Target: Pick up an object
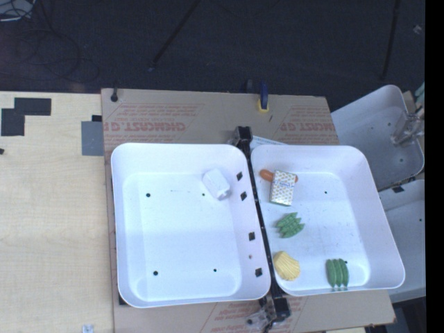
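Observation:
The left bin (119,207) holds one small white block (216,183) near its back right corner. In the right bin (383,217) lie a patterned white box (283,188) and a small orange piece (266,175) touching the box's upper left. Below them are a green leafy toy (290,225), a yellow lumpy toy (286,266) and a dark green ridged toy (338,272). The grey arm (388,134) sits off to the right, outside both bins. Its gripper end (409,125) is at the frame's right edge, well above and away from every object.
Both bins rest on a brown cardboard sheet (180,120) on a light wooden bench (48,220). Black clips (251,236) run along the seam between the bins. A blue-and-yellow clamp (263,97) stands at the cardboard's back edge.

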### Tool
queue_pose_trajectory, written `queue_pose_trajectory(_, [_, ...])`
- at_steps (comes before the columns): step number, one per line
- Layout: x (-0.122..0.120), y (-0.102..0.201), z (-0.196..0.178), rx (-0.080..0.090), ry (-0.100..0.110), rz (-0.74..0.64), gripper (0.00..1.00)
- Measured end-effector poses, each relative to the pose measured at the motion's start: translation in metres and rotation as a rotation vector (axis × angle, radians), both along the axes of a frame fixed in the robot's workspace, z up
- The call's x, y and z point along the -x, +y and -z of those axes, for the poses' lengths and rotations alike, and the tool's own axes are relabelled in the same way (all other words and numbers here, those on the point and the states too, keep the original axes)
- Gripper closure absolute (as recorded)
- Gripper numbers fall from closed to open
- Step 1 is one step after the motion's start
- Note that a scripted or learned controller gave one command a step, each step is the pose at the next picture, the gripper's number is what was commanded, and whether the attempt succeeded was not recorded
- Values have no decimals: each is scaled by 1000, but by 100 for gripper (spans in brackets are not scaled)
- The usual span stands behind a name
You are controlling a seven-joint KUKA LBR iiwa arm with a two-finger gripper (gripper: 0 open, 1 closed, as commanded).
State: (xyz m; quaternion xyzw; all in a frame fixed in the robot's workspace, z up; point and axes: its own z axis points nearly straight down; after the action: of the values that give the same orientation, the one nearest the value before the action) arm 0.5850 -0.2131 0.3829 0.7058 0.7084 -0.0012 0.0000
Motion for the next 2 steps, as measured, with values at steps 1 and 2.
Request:
queue_pose_trajectory(1, [81,-1,-45,-1,-4,6,100])
queue_pose_trajectory(2, [81,42,56,-7,11,1,100])
